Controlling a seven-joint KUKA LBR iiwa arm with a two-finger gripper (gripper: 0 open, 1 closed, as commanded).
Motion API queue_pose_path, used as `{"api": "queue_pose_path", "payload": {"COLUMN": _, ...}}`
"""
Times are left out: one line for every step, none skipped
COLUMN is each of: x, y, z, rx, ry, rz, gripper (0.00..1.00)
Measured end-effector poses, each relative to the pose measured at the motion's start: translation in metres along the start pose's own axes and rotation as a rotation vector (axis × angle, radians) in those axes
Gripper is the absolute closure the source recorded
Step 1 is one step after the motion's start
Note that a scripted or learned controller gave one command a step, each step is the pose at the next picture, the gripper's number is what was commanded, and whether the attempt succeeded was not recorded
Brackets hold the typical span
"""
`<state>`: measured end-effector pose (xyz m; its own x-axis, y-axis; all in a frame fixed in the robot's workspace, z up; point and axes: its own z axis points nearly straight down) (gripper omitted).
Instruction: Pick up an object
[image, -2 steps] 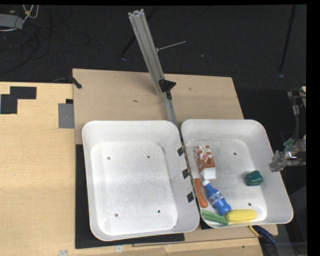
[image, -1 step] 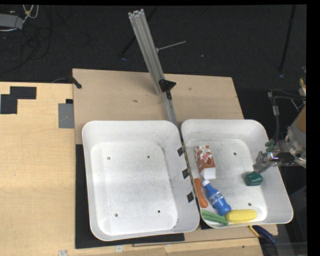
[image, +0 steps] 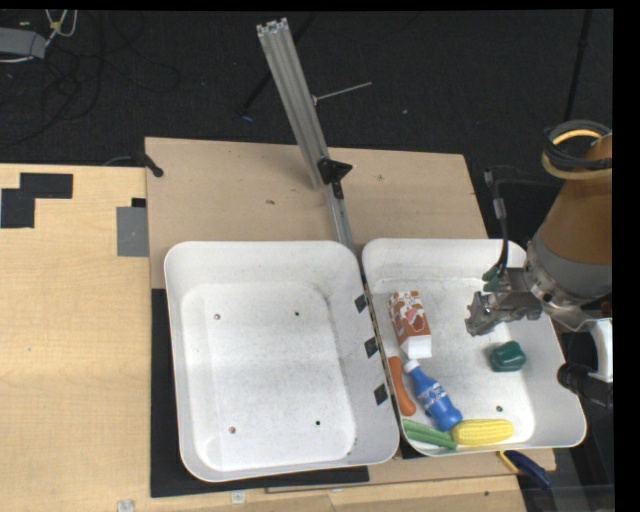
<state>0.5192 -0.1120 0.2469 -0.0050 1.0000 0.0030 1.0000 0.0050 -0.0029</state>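
While nothing in the camera view has been lifted, the task looks to be at its approach stage; the grasp, the closing and the raise are all left to do, as far as I can judge. Largest first: the tabletop carries two shallow white bins side by side; the left bin is bare white, and the right bin holds every loose item. Over that right bin reaches the arm from the right, its hand low above the bin's middle; whether its fingers are spread or closed I cannot tell, since they read as one dark grey cluster, and nothing shows between them. Along the bin's left wall lies a red and white carton; below it a blue bottle, with an orange sausage-shaped toy just beside it on the left; at the near edge lie a yellow corn cob and a green pod, touching or nearly so. Smallest is a green block, the likeliest target in my judgement; it sits just beside the hand, slightly lower and to the right in view, apart from it.
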Motion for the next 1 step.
{"api": "queue_pose_path", "payload": {"x": 0.0515, "y": 0.0079, "z": 0.0154, "rx": 0.003, "ry": 0.000, "rz": 0.001, "gripper": 1.00}}
